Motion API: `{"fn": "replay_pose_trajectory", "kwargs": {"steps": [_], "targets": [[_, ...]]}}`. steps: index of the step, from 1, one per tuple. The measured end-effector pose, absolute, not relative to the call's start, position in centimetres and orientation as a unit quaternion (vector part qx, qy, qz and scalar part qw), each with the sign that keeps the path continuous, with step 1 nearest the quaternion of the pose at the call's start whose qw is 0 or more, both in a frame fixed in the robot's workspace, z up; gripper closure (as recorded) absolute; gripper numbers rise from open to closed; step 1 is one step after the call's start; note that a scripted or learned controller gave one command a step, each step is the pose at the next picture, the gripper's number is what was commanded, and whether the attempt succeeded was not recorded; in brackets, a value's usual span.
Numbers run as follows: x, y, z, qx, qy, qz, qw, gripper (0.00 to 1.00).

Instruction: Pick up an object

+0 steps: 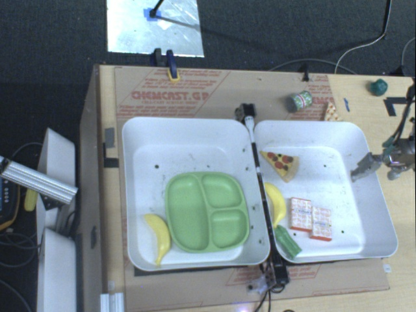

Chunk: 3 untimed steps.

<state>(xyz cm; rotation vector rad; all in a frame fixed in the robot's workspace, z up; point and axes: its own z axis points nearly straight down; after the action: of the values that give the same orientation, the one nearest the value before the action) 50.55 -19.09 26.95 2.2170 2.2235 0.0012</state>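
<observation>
In the right bin [344, 138] lie a pizza slice [281, 163], a yellow banana-shaped piece [275, 203] against the left wall, a red and white flat pack [311, 218] and a green block [286, 241] at the front left corner. The left bin [149, 142] holds a green divided plate [207, 212] and a yellow banana [158, 236] at its front left. My gripper [368, 166] hangs at the right bin's right rim, apart from all the objects, with nothing seen in it.
On the bench behind the bins stand a small green and white can [300, 100], a patterned card [331, 111] and a teal knob [379, 86]. A clamp [247, 114] sits where the two bins meet.
</observation>
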Motion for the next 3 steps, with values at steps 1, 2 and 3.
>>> {"fn": "replay_pose_trajectory", "kwargs": {"steps": [1, 2, 3], "targets": [[48.7, -12.3, 16.5, 0.706, 0.708, 0.0002, 0.0, 0.0], [52.4, -8.8, 9.3, 0.708, 0.707, 0.0029, 0.007, 0.0], [58.0, -9.4, 8.7, 0.706, 0.708, 0.0017, 0.005, 0.0]]}}
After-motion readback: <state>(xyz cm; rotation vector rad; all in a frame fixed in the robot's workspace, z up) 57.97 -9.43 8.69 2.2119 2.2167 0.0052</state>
